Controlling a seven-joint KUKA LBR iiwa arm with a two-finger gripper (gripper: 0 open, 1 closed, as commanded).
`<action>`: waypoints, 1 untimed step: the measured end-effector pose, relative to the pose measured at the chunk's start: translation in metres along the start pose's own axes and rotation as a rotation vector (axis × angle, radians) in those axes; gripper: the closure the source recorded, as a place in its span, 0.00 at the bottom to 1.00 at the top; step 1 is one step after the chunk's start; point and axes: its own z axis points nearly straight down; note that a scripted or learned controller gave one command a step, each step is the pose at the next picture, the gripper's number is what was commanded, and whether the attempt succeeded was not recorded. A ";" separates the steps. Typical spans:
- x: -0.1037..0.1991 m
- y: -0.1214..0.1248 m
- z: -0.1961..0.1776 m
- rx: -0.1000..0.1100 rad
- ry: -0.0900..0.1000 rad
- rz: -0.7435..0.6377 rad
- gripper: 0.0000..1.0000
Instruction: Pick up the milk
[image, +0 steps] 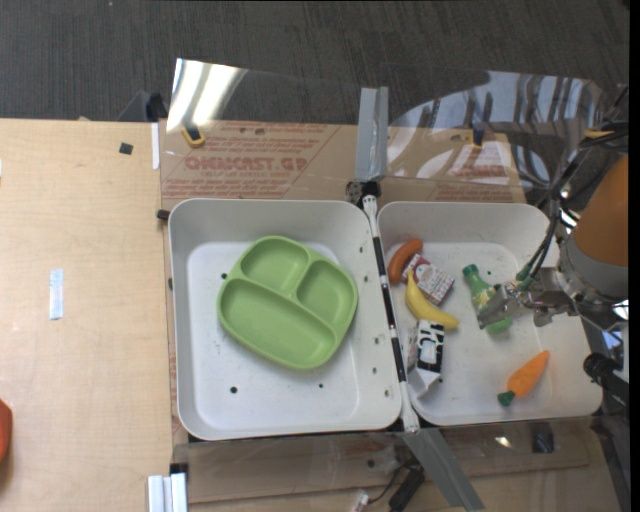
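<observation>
The gripper (497, 313) hovered low beside the green bottle (480, 287), its state impossible to tell. The milk carton (429, 352) lay near the right bin's (470, 414) left wall, below the banana (428, 306). Approach underway; next, a shift left.

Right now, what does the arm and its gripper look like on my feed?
The arm is grey with a broad orange band above the wrist. Thin dark cables run down along it toward the gripper, a small grey metal assembly at the wrist.
</observation>
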 end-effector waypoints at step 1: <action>0.039 0.027 0.044 0.001 0.000 -0.160 0.00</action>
